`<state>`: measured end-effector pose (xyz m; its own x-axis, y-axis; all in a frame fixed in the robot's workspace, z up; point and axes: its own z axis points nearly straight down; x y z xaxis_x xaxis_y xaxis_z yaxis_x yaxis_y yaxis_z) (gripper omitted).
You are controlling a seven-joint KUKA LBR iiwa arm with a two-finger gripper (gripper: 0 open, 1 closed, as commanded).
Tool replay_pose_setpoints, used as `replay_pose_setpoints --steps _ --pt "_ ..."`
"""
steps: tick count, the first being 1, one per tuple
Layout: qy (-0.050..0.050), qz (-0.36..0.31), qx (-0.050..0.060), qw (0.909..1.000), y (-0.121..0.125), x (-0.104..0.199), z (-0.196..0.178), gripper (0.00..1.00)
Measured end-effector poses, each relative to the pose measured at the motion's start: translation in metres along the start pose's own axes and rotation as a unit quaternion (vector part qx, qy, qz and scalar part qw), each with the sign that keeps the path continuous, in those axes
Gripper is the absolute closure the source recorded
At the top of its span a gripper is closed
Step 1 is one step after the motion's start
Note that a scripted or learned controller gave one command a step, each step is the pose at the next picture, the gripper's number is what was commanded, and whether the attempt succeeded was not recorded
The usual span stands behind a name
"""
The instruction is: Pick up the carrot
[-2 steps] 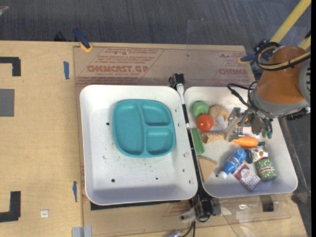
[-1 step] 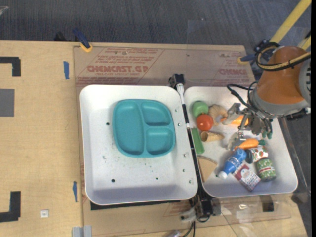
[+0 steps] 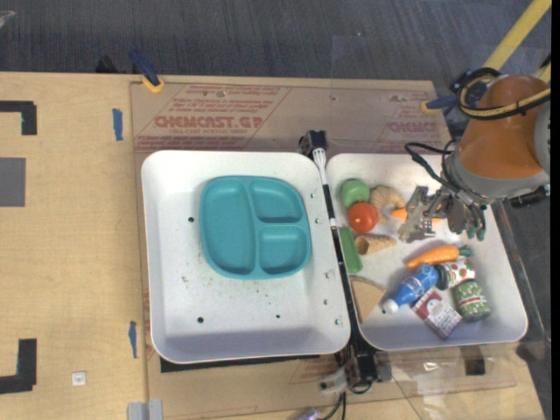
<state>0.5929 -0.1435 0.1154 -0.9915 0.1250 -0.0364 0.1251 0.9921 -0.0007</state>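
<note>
- Carrot [image 3: 433, 255]: one, orange, lying roughly left to right in the right bin [image 3: 512, 322], near its middle, just near of the tool.
- Tool [image 3: 426, 220]: it hangs over the far half of the right bin, just far of the carrot; nothing shows between its fingers, and whether they are open or closed I cannot tell.
- Arm [image 3: 499, 143]: one, with an orange band, reaching in from the right over the far right corner of the right bin.
- Writing: the cardboard sheet [image 3: 210, 116] on the tabletop, far of the bins, bears red print; the large word reads something like "CHEMCAST", and the smaller lines are too small to read. More red print sits at the sheet's far right, also unreadable.
- Bins: two, white, side by side; the left bin [image 3: 175, 313] holds one teal plate [image 3: 255, 226] with three compartments.
- Right bin, counted: one green round thing [image 3: 354, 191], one tomato [image 3: 363, 216] just near of it, one tan piece [image 3: 383, 199] to their right, one green strip [image 3: 351, 252] along the left wall, one blue bottle [image 3: 411, 287] with a white cap, one can [image 3: 471, 299] with a red and green label, one red and white packet [image 3: 437, 313]. Their labels cannot be read.
- Tape: two blue strips [image 3: 117, 123] on the tabletop left of the bins.
</note>
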Motion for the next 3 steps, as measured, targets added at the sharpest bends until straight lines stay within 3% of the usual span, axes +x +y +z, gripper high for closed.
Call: replay_pose_setpoints --steps 1,2,3 --pt "0.001 0.0 0.0 1.0 0.0 0.0 0.001 0.0" --pt "0.012 0.067 -0.001 0.9977 -0.032 0.02 0.025 0.0" --pt "0.012 0.126 0.001 0.992 -0.075 0.0 0.027 0.0"
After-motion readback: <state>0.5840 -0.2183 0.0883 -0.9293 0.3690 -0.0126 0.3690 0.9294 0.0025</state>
